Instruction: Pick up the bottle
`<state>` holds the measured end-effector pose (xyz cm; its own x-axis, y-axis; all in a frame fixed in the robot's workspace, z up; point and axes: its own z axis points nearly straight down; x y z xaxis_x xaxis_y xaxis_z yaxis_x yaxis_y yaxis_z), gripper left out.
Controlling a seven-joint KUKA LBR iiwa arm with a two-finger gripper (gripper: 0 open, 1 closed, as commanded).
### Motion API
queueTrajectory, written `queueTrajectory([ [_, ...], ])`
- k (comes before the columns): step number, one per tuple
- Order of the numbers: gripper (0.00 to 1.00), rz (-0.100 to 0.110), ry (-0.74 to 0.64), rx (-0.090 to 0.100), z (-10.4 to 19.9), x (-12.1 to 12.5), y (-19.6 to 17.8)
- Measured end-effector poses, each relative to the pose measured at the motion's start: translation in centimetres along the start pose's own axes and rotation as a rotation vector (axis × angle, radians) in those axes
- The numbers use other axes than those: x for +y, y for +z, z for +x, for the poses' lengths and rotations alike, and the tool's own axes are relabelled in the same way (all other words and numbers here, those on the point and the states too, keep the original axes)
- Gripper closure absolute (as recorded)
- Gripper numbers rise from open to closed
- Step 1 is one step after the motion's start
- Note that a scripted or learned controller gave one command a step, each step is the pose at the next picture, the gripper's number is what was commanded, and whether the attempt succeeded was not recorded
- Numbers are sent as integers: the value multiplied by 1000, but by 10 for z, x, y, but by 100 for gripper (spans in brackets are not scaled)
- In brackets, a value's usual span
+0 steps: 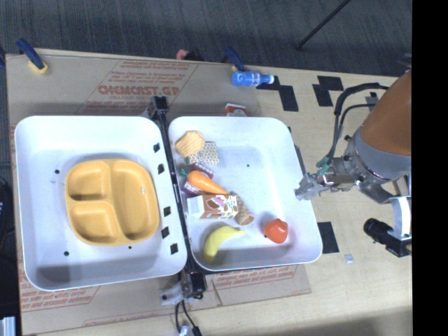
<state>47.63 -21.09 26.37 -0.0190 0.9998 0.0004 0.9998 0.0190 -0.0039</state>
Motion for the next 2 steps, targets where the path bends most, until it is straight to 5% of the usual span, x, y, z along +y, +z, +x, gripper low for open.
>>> queueTrajectory([
  [2,100,2,100,2,0,0,9],
])
